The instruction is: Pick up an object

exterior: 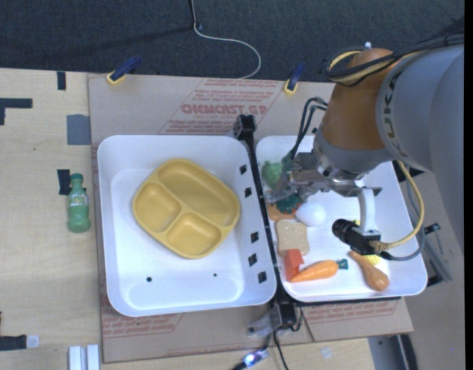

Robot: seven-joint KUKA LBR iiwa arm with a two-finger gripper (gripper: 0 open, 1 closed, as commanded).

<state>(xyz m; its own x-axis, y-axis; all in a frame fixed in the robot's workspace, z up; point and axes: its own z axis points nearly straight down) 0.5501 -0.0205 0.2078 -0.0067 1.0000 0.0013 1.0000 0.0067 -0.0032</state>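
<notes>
My gripper [296, 182] is low over the far left part of the right bin [406, 284], under the grey and orange arm. Just left of it lies a green toy vegetable [271, 172], and an orange piece [286, 204] sits right below it. A white egg [312, 213] rests close beside the gripper's near side. Further toward the front lie a slice of bread [293, 237], a red block [293, 262], a carrot [317, 269] and a yellow-brown food piece [372, 272]. Nothing shows between the gripper's tips.
The left bin [117, 276] holds a yellow divided plate [186, 206]. A green bottle [78, 204] lies on the bench left of the bins. A black divider [256, 206] runs between the two bins. The arm covers the right bin's far right part.
</notes>
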